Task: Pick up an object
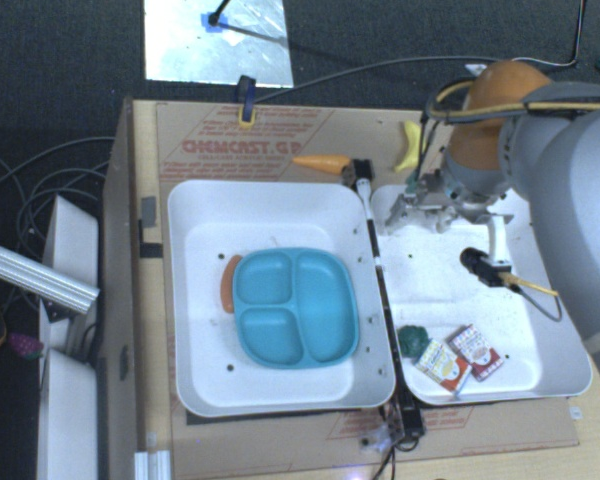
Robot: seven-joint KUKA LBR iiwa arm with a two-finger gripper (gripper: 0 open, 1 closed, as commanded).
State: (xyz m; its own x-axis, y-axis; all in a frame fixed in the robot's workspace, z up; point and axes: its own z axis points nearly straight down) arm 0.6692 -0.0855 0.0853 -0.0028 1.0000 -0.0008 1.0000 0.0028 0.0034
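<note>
Pincer [416, 211] hangs over the right white bin's [555, 368] far corner; finger state cannot be told. Candidate objects, a dark green lump [414, 340] and two printed packets [458, 356], lie near the front wall, well apart from it.

Your tabletop [270, 133] is a brown board printed with red lettering. Two white bins sit on it side by side, touching: left bin [195, 298], right bin [555, 353]. Along the board's far strip you have a carrot [320, 165] just behind the left bin, a banana [411, 144] behind the right bin, and a clamp [246, 98] at the far edge.
</note>
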